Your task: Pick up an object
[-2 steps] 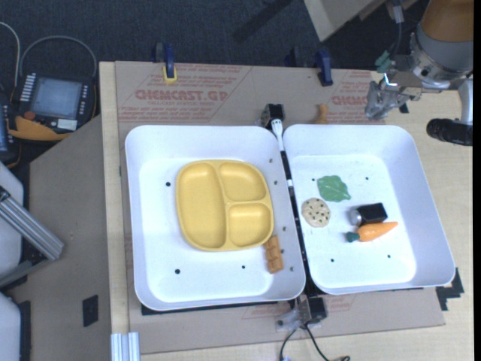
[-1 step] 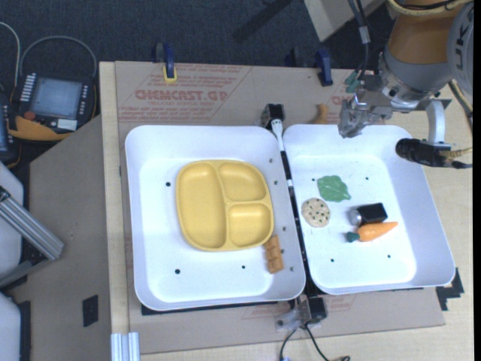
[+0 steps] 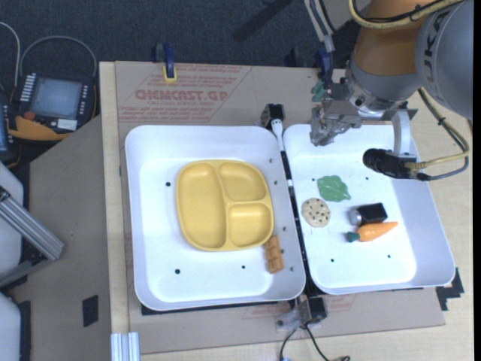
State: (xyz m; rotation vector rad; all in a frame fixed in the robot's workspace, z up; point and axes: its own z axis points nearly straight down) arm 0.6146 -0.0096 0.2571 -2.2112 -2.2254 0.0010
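The fingers (image 3: 325,135) are seen at the far edge of the right bin (image 3: 428,224), pointing down at bare white floor near the bin's back wall; whether they are spread or closed cannot be told from this angle, and nothing is seen between them. No object has yet been picked up. The candidate objects lie nearer the front of the same bin: a green leaf-shaped piece (image 3: 332,187), a round cookie (image 3: 316,212) just beside the dividing wall, a small black block (image 3: 369,213), and an orange carrot (image 3: 373,232) touching or almost touching that block. A descent from the present position is judged likely to close on nothing, since no object lies beneath the fingers. If the leaf-shaped piece is chosen, a miss is to be expected because it lies flat and offers little to grip. If the carrot or the block is chosen, the neighbour may be knocked aside or caught together with it. The cookie may be pushed against the wall instead of being lifted. A black hose end (image 3: 383,162) hangs close over the bin and could snag. In the left bin (image 3: 143,201), a yellow divided tray (image 3: 224,204) and a small brown piece (image 3: 273,256) are well apart from the arm (image 3: 391,43).
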